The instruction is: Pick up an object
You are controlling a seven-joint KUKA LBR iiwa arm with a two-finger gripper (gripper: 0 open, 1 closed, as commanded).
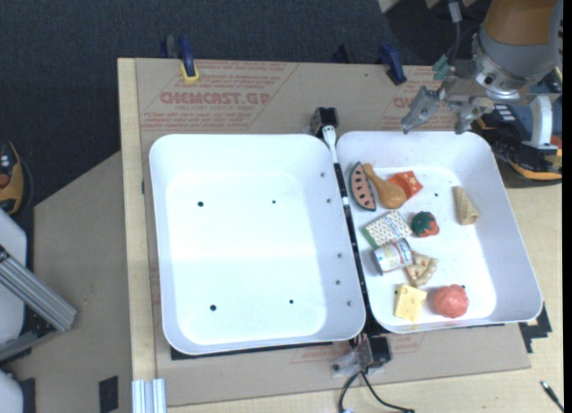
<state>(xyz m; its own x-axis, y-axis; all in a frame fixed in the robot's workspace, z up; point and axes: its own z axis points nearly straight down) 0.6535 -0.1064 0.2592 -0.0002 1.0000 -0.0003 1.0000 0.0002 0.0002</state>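
My gripper (441,113) hangs above the far rim of the right bin (509,250), its two fingers spread open with nothing between them. Below it in that bin lie a watermelon slice (361,187), an orange drumstick (386,188), a small red piece (407,181), a tan bread roll (465,206), a checkered packet (386,226), a green and red strawberry (424,223), a small tin can (392,256), a pretzel-like snack (419,268), a yellow cheese wedge (409,302) and a red apple (450,299).
The left bin (170,179) sits beside the right one, joined along a black hinge strip (344,214). Both rest on a cardboard sheet (241,89) held by blue clamps (186,54). Cables run at the front edge.
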